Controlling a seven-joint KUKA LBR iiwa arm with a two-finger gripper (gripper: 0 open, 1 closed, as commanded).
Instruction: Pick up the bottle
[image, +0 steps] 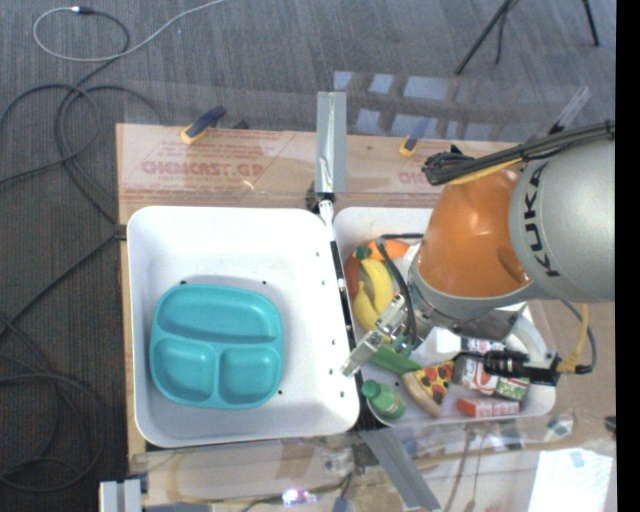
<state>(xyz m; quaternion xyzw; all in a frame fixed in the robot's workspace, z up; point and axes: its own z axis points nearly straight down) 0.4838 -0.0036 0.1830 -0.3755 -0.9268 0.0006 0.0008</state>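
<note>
We read this as the reach-and-descend step: the arm (500, 235) hangs low over the right bin (345, 225), and its gripper (385, 335) sits near that bin's left wall, above the clutter. How the claw stands we cannot tell; nothing is seen between its tips, so we count no grasp. The bottle (383, 400) we take to be the green piece lying near the front left corner of the right bin, just below the gripper and apart from it; its shape is small and partly hidden, so that reading is tentative. Next move, in our judgement: shift slightly toward the front edge, line up over the green body, then lower and close without snagging neighbours. Right bin contents: a banana (372, 290) by the left wall, something orange (392, 247) behind it, a pizza slice toy (430, 388) beside the bottle, small red and white cartons (490, 385) toward the right. Left bin (160, 225): a teal divided plate (215, 345), lying flat, its three compartments bare.
</note>
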